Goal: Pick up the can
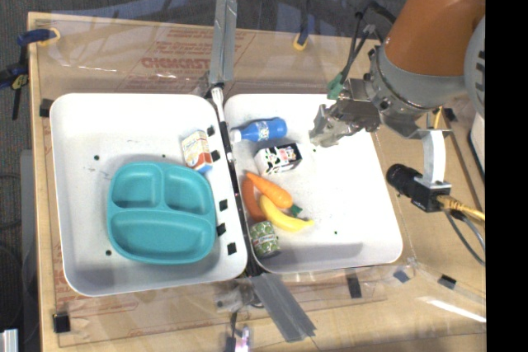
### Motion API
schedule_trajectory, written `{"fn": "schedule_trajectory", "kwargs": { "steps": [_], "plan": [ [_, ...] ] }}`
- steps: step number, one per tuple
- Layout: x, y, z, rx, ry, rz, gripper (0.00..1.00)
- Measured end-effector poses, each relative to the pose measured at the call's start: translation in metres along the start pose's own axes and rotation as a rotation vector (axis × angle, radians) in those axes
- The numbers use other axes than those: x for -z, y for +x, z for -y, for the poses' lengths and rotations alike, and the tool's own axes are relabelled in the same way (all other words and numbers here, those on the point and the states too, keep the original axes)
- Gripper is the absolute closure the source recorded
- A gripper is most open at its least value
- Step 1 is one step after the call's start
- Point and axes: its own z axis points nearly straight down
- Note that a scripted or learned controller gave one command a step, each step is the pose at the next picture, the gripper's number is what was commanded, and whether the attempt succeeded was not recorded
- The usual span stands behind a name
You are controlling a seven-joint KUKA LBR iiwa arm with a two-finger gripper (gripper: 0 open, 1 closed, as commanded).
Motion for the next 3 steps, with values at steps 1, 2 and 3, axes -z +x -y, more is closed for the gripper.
{"fn": "schedule_trajectory", "kwargs": {
  "steps": [1, 2, 3],
  "plan": [
    [-0.167, 0.013, 0.027, 0.247, 0.009, -0.002, 1.0],
    [-0.175, 0.096, 0.037, 0.005, 0.008, -0.002, 1.0],
    [-0.061, -0.005, 0.029, -0.065, 0.002, 0.0, 1.0]
  ]
}}
